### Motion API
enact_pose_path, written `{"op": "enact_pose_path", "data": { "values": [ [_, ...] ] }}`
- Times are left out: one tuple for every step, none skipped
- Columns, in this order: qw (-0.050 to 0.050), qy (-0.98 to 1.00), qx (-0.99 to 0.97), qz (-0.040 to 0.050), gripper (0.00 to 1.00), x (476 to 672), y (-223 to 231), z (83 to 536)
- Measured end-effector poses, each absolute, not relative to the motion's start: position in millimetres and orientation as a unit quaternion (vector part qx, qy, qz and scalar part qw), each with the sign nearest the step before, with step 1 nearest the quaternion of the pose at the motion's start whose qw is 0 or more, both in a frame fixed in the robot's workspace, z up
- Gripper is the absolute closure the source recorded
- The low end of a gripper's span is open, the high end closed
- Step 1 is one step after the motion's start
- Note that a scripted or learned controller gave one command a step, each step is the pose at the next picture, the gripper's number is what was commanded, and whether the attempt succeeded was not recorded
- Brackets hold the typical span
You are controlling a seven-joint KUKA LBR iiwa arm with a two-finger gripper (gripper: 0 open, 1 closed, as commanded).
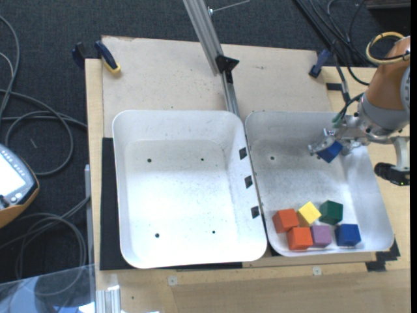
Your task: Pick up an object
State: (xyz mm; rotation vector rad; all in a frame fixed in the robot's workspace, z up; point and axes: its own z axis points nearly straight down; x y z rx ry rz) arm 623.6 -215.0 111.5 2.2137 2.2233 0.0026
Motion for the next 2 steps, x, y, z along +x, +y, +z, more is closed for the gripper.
{"op": "enact_pose_path", "data": {
  "values": [
    [0.002,0.708,0.706,0.0004,1.0,622.4,-216.1,124.3],
    [0.001,0.708,0.706,-0.0001,0.0,622.3,-215.9,123.7]
  ]
}}
